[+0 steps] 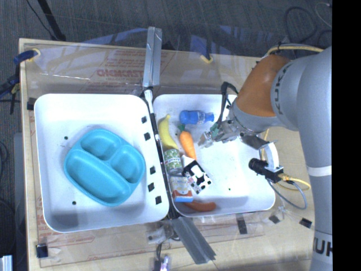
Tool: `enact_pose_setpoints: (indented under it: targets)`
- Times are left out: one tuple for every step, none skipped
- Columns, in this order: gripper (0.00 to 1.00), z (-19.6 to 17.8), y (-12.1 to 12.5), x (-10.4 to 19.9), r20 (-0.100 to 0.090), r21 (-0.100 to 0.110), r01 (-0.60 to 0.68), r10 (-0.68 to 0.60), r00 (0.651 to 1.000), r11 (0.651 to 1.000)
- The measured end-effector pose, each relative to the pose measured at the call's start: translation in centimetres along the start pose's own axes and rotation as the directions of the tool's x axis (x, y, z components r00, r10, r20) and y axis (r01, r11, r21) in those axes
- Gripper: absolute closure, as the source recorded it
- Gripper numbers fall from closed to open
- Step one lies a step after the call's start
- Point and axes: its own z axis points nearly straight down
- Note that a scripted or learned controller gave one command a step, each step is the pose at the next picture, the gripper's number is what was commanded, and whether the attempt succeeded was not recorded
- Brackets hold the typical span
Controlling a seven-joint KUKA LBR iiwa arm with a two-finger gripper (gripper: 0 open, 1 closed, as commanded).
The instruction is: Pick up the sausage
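Note:
The sausage [198, 206], reddish brown and lying flat, rests against the near wall of the right bin [248, 193]. My gripper [210, 136] hangs over the middle of that bin, well behind the sausage and just right of an orange carrot [188, 144]. Nothing shows in it.
Along the right bin's left side lie a yellow banana [165, 132], a blue bottle [194, 117], a green-labelled bottle [172, 161], a black-and-white item [197, 177] and a small carton [181, 188]. The left bin [51, 151] holds a blue divided plate [104, 165]. A metal divider [151, 58] separates the bins.

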Motion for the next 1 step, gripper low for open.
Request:
enact_pose_setpoints:
  targets:
    - [1.0, -13.24, 4.62, 2.47, 0.001, -0.002, 0.122, -0.122, 0.993, 0.993]
